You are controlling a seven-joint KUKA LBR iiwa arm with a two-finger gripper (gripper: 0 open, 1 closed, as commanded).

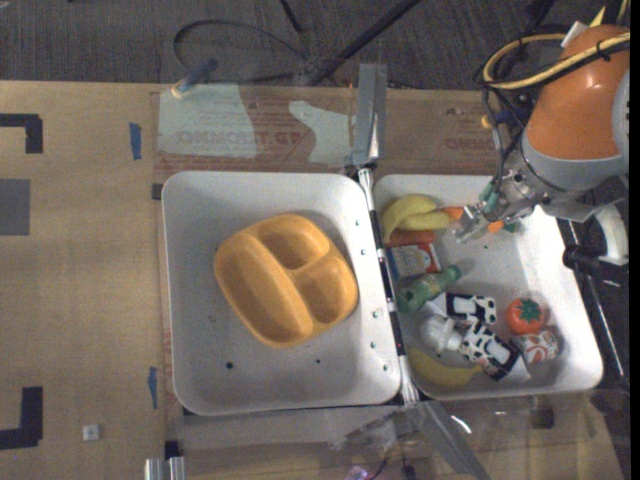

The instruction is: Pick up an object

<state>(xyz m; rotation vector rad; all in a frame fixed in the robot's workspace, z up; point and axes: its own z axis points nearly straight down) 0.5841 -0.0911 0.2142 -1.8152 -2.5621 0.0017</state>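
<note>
1. Since the gripper (480, 218) is hung low over the right bin (575, 368), at about 12 o'clock of its floor, the main risk is judged to be a miss: a descent there could land on bare floor between the banana (412, 214) and the far wall, or the banana could be nudged aside without being caught. Whether anything is held cannot be told, and how far the pincer is spread cannot be told either; it is small and blurred, with orange and green flecks around it.
2. A second risk is judged from the crowding: the objects are packed close together, so two could be pinched at once and both dropped.
3. In the left bin (190, 368) a yellow divided plate (286, 278) is laid near the centre.
4. In the right bin, the pickable objects are gathered from 9 to 5 o'clock: the banana at 10, a red carton (413, 258) just below it, a green bottle (428, 288) at 8, a black-and-white cow toy (480, 330) near 6, a second yellow piece (440, 370) at 7, a tomato (525, 314) at 4, a red-and-white can (540, 346) at 5.
</note>
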